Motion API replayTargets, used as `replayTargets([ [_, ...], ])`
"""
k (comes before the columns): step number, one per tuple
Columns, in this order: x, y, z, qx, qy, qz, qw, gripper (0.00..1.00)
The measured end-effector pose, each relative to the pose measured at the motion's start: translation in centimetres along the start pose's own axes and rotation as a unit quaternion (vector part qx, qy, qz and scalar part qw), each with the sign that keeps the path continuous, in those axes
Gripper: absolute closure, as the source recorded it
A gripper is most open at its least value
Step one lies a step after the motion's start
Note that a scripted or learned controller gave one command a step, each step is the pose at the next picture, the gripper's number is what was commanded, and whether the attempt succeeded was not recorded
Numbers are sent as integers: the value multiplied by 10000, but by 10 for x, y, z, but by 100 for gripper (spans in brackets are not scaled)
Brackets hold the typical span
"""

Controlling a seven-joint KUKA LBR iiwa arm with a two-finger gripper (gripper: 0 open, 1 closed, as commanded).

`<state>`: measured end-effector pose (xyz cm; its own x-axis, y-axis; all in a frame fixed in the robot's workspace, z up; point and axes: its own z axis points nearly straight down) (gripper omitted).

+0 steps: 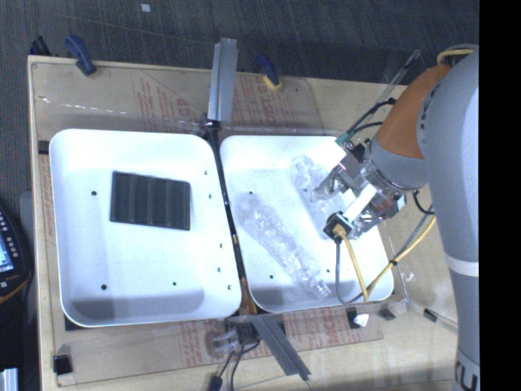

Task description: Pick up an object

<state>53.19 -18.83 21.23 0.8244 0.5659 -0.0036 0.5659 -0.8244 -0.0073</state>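
Our gripper (335,206) hangs over the right part of the right bin (244,157), with its dark finger parts pointing down and to the left. We cannot tell whether it is spread or pinched, because the wrist hardware and cables crowd the spot, and we see nothing clearly held in it.

The move turns on where the clear plastic lies from the gripper. A long clear plastic bottle (281,243) lies flat on the bin floor to the gripper's left and a little nearer the camera. Its long axis runs on a diagonal, from the upper left near the bin's middle down to the lower right, near the bin's near wall. We judge that a grasp across its narrow width, at right angles to that diagonal, suits it best, so the wrist may need to turn before it drops.

A smaller crumpled clear plastic piece (305,173) lies just beside the gripper, on its far left side, close to the bin's far wall. It is the nearer target, though we cannot tell whether the gripper touches it.

Both are see-through and pale against the white floor, so their outlines are faint. We expect them to be light and slippery, and easily crushed.

In the left bin (73,218) a dark ribbed rectangular block (151,200) lies flat, well apart from the arm.
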Motion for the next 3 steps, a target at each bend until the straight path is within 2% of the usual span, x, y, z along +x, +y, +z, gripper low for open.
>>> replayTargets([
  [1, -4, -92, -31, 0, 10, 1939, 9810, 0],
  [2, -59, -12, -27, -20, 17, 1275, 9918, 0],
  [3, -57, -13, -37, -4, 11, 1226, 9925, 100],
])
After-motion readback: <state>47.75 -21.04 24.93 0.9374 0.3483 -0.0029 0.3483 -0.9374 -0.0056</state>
